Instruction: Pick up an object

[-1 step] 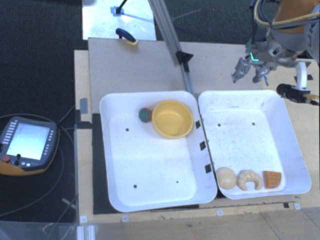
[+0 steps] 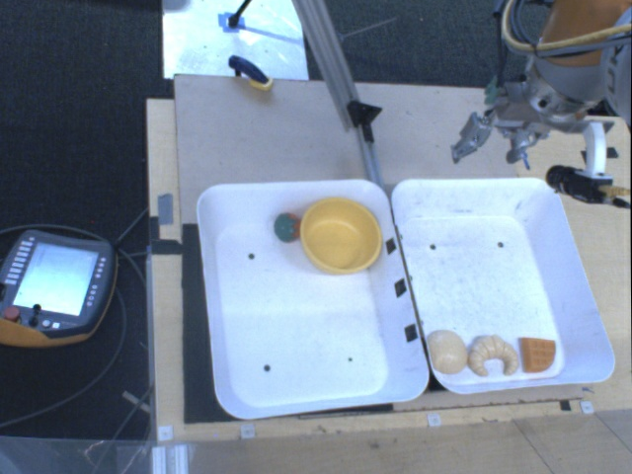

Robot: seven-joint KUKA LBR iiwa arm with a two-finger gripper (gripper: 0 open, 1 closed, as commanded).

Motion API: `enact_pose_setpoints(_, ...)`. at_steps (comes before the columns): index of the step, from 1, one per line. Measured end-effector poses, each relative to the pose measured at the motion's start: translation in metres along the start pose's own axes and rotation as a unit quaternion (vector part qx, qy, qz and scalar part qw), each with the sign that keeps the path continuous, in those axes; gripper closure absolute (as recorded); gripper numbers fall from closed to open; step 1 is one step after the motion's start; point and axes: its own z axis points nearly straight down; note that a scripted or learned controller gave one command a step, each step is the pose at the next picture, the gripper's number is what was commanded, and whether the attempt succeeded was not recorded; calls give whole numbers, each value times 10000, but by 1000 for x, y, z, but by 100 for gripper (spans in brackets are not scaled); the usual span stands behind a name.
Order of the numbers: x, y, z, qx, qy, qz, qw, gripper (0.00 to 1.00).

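Two white bins side by side, gripper [image 2: 497, 144] hanging above the bench beyond the right bin's far edge, nothing between its spread-apart fingers.

In the left bin [image 2: 296, 363]: one yellow bowl [image 2: 341, 234], upright, mouth up, round with no long axis, up against the far right corner; one small green and reddish ball [image 2: 286, 227] touching the bowl's left side. In the right bin [image 2: 494, 255]: three pieces in a row along the near wall, running left to right — one pale egg-shaped roll [image 2: 446, 351], long axis running roughly front to back; one curved croissant [image 2: 494, 355], arched with both tips pointing toward the near edge; one orange wedge [image 2: 537, 354], roughly square, just beside the croissant. On the bench behind the bins: one black and yellow clamp [image 2: 249, 71]. Off the bench to the left: one control pendant [image 2: 54, 286] with a lit screen.
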Motion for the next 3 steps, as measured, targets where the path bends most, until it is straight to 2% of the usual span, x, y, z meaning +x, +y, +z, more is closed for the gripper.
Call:
enact_pose_setpoints(1,3,9,56,20,1,-1,10000,0)
enact_pose_setpoints(3,-6,5,154,23,2,7,10000,0)
